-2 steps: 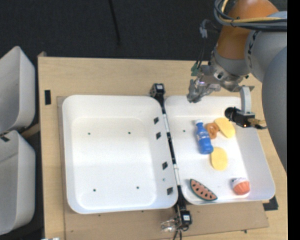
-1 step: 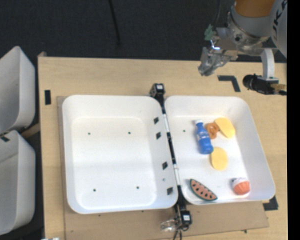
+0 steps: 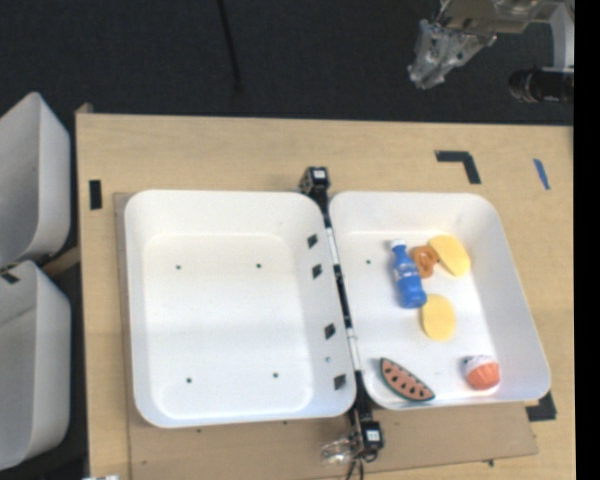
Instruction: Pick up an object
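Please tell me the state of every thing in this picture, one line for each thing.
End effector: raised above the bench, beyond the bins.
Blue bottle: lying on its side in the right bin.
Watermelon slice: lying flat, near the bin's front edge.
Yellow round piece: lying flat.
Left bin: level on the bench.

The gripper (image 3: 432, 63) hangs at the top right of the camera view, angled down and to the left. The wrist above it is metallic grey.
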Robot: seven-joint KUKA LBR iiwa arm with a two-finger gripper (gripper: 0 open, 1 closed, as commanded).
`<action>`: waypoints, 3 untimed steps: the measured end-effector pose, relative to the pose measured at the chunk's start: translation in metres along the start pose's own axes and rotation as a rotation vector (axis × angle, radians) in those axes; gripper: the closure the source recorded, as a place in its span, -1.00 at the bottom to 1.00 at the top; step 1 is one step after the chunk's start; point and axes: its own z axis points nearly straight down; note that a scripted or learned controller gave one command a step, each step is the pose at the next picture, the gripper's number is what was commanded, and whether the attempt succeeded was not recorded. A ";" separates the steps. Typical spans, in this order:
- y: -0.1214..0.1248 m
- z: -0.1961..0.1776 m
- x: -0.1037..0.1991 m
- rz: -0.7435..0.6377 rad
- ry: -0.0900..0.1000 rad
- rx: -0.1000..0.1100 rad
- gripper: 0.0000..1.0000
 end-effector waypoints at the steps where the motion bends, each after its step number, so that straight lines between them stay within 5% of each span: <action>1: -0.001 -0.091 0.004 0.000 0.000 0.000 1.00; 2: -0.003 0.030 -0.040 0.009 0.000 0.024 1.00; 3: -0.001 -0.092 -0.037 0.000 -0.001 -0.002 1.00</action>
